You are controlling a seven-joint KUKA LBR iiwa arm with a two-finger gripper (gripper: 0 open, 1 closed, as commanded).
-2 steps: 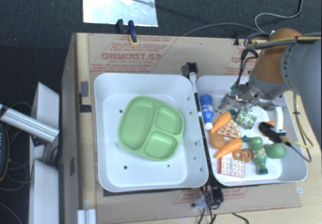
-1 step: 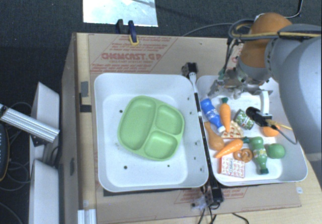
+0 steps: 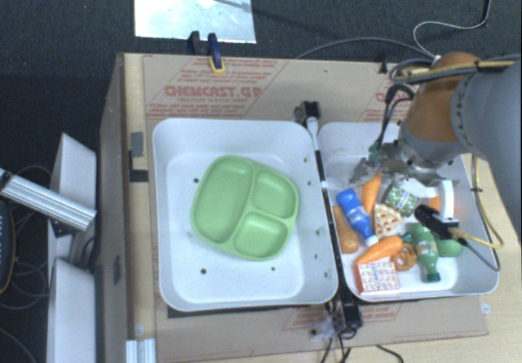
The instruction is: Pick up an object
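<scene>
On the cardboard-covered bench (image 3: 245,84) you have two white bins: the left bin (image 3: 175,272) holds a green divided plate (image 3: 245,206). Over the cluttered right bin (image 3: 347,137), the gripper (image 3: 377,159) hangs; whether it grips anything, you cannot tell.

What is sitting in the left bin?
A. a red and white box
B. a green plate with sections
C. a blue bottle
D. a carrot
B. The green divided plate lies in the left bin; the bottle, carrot and box are in the right bin.

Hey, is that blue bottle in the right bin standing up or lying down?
Lying down. The blue bottle rests on its side among the toys in the right bin, white cap end toward the front.
</scene>
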